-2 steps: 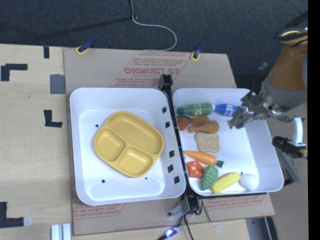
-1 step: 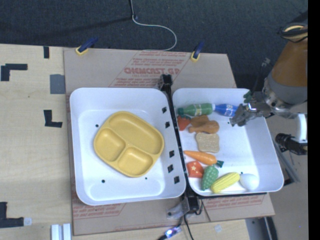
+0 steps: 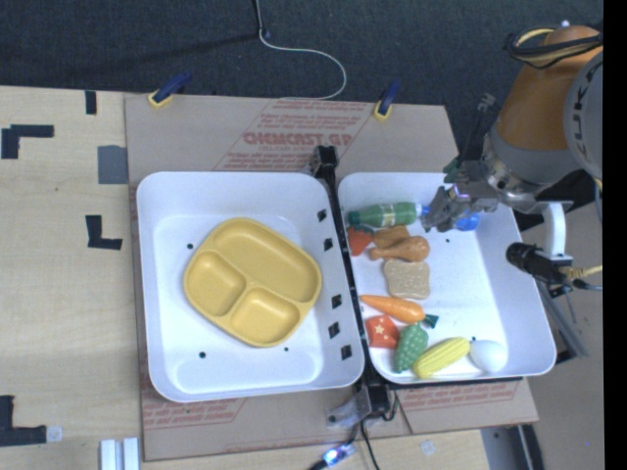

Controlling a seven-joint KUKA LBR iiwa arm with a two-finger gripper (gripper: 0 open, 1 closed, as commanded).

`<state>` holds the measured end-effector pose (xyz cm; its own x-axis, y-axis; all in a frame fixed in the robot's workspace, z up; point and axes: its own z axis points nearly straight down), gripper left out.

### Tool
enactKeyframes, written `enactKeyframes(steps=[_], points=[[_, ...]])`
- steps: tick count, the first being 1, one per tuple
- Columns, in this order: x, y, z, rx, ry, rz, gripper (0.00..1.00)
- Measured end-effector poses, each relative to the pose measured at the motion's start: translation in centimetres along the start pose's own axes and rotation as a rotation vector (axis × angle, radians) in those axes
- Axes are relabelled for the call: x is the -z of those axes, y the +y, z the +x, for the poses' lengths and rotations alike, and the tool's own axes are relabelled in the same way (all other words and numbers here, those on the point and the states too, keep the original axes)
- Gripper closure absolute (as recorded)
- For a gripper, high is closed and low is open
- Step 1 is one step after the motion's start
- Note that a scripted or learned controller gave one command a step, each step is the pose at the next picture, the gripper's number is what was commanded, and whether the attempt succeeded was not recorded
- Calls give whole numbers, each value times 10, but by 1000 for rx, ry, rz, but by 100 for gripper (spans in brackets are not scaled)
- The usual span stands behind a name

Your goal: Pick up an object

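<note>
Two shallow white bins are recorded side by side on the bench. The left bin (image 3: pixel 157 262) is occupied by a yellow divided plate (image 3: pixel 253 280). The right bin (image 3: pixel 524 311) is stocked with toy foods: a green bottle (image 3: pixel 384 214) at its eleven o'clock, a chicken drumstick (image 3: pixel 400 250) just below that, a slice of bread (image 3: pixel 407 280) near the centre, a carrot (image 3: pixel 394 307) at eight o'clock, and a strawberry (image 3: pixel 381 332), a green pickle (image 3: pixel 411 346), a corn cob (image 3: pixel 441 355) and a white egg (image 3: pixel 487 354) ranged along the six o'clock edge. A small blue item (image 3: pixel 468 221) is noted directly beside the gripper. The gripper (image 3: pixel 441 211) is held over the bin's twelve o'clock region; whether it is spread or closed cannot be told, and nothing is visibly held. The bottle is judged the nearest candidate: it lies toward nine o'clock from the gripper, nearly touching it, with its long axis running from nine to three o'clock, so that its cap end is presented toward the gripper.
</note>
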<state>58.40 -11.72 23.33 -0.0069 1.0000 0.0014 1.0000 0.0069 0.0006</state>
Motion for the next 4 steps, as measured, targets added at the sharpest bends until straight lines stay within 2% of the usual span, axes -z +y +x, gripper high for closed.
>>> enactKeyframes(steps=[1, 2, 4], points=[[2, 23, 56, 1, 0, 1, 100], [-20, 36, 102, -1, 0, 4, 100], [-19, 31, 97, -6, -3, 2, 100]])
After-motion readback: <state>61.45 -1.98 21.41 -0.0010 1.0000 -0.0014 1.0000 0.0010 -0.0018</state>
